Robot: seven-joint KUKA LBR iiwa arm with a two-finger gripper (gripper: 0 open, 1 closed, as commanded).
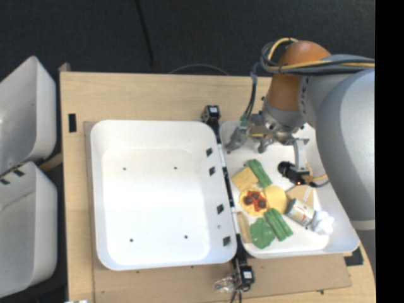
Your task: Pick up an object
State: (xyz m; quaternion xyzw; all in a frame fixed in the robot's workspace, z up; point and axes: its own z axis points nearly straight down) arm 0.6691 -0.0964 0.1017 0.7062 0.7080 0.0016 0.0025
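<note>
Several small objects (265, 201) lie crowded in the right bin (338, 242), toward 4 o'clock; the hand (252, 137) hovers at their 12 o'clock, probably to choose one, grip state unclear.

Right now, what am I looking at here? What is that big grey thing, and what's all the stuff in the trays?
One camera above the bench looks down at a slant. The big grey machine with the orange band is a robot arm reaching in from the right. Its two-finger gripper hangs over the far end of the right shallow white bin, with nothing seen between its fingers. That bin holds small items: green leafy pieces, a yellow wedge, a round yellow piece with red spots and a small bottle. The left white bin sits beside it.
</note>
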